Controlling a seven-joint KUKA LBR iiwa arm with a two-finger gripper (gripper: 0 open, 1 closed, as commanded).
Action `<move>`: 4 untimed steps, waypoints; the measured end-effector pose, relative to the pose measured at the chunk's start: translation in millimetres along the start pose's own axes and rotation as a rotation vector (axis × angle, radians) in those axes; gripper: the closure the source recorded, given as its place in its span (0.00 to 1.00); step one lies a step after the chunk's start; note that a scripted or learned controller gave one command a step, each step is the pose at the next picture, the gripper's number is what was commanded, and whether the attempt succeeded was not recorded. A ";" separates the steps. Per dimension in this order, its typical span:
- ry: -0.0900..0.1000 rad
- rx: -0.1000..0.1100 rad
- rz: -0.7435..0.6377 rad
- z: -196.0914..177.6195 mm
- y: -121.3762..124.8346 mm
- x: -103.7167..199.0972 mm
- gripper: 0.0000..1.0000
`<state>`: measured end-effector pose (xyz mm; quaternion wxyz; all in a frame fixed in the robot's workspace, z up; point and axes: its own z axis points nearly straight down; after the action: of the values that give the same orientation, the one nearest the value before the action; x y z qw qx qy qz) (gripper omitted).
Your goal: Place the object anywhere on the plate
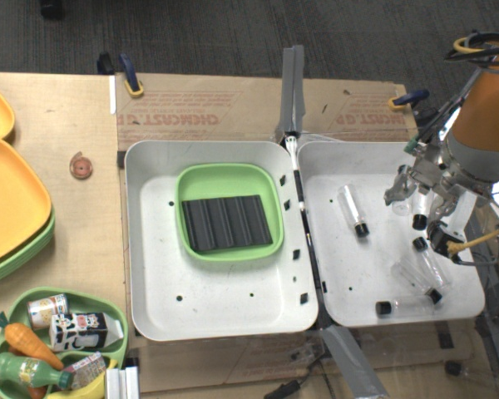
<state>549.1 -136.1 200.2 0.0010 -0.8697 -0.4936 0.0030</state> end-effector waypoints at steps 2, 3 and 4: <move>0.001 -0.002 -0.213 10.0 -29.8 58.7 1.00; 0.001 -0.003 -0.414 9.8 -31.9 118.2 1.00; 0.000 -0.001 -0.627 9.9 -62.2 160.4 1.00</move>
<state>577.9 33.5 189.8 0.0014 -0.6751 -0.7377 0.0022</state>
